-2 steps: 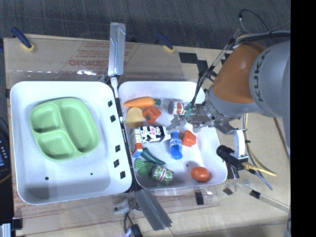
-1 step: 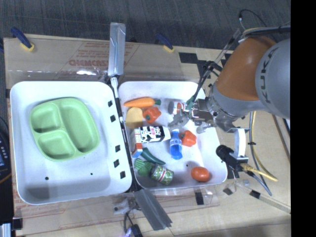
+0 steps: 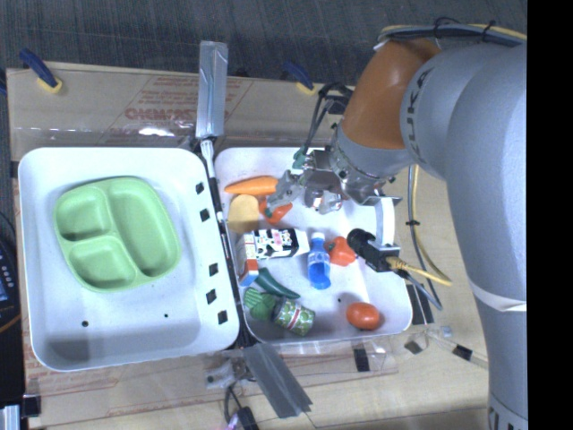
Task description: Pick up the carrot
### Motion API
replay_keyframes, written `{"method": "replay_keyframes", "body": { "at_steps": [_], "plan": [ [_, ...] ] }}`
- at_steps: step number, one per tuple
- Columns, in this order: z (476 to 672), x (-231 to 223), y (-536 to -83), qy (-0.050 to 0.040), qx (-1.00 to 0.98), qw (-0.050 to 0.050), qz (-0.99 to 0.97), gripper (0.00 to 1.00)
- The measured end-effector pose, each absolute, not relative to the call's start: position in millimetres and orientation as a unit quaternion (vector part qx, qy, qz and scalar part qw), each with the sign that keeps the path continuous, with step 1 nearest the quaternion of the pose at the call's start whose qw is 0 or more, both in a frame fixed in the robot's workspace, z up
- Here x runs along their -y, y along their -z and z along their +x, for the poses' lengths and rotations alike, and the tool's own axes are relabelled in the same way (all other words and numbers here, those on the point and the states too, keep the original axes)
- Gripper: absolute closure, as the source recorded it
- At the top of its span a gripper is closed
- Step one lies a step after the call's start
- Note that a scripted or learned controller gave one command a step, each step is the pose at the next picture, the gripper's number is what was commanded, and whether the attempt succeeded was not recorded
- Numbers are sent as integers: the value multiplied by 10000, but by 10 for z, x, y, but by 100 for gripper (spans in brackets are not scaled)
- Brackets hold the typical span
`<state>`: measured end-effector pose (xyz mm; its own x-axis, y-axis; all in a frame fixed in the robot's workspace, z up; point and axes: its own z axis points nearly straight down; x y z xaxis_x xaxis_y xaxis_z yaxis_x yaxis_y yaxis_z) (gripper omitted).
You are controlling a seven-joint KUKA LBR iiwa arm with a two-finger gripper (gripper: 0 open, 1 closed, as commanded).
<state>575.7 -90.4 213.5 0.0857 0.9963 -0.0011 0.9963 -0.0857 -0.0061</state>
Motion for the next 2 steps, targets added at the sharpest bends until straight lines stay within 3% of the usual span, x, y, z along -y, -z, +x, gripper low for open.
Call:
{"method": "replay_keyframes", "body": {
  "at_steps": [1,2],
  "plan": [
    [6521,1096,-1689,-16,7087,16,-7055,0],
    [6533,1078,-1802,-16,7117,10,-7025,100]
  ]
}}
